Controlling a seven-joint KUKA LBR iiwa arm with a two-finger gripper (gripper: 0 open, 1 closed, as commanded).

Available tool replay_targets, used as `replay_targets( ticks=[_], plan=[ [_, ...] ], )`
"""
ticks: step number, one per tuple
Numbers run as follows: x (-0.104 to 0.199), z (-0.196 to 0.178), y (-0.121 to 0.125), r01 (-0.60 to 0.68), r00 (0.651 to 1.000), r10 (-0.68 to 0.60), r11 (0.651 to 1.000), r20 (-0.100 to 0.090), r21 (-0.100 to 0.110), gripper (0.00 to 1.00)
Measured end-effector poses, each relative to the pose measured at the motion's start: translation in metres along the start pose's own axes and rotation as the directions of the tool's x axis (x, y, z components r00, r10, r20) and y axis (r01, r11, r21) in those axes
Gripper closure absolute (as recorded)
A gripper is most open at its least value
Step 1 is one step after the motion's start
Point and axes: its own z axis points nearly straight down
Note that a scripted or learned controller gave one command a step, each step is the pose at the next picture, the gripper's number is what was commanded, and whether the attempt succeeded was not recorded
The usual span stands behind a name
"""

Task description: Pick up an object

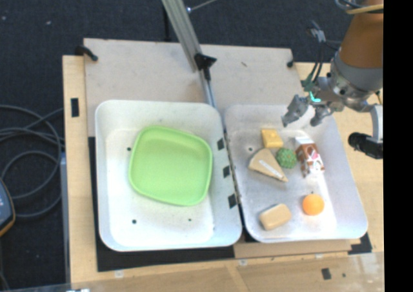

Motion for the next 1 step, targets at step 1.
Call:
replay_targets(
  ticks=[1],
  plan=[
    [0.0, 0.0001, 0.0, 0.0, 1.0, 0.0, 1.0, 0.0, 0.0, 0.0]
  ],
)
